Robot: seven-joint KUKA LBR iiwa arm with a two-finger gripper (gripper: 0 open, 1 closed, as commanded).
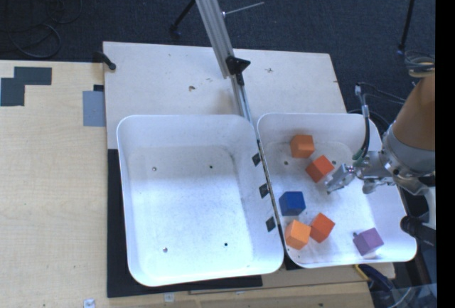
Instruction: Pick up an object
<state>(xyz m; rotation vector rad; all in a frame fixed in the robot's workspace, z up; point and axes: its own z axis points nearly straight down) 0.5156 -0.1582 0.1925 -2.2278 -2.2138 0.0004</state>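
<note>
Lining up my claw (340,181) beside the red cube (319,168), mid-right; I'd centre before descending (finger state unclear from here).

Six blocks (292,203) in the right bin (334,121)

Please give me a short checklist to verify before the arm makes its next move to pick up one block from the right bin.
1. Blocks available in the right bin: ok, six lie there.
2. Gripper positioned over the right bin: ok, it is beside the red-orange block.
3. Block between the jaws: not ok, nothing visible there.
4. Jaws open or shut: cannot tell.
5. Nearest target standing free: ok, the red-orange block touches no other block.
6. Crowded pairs avoided: not ok for the two lower orange blocks, which touch.
</note>
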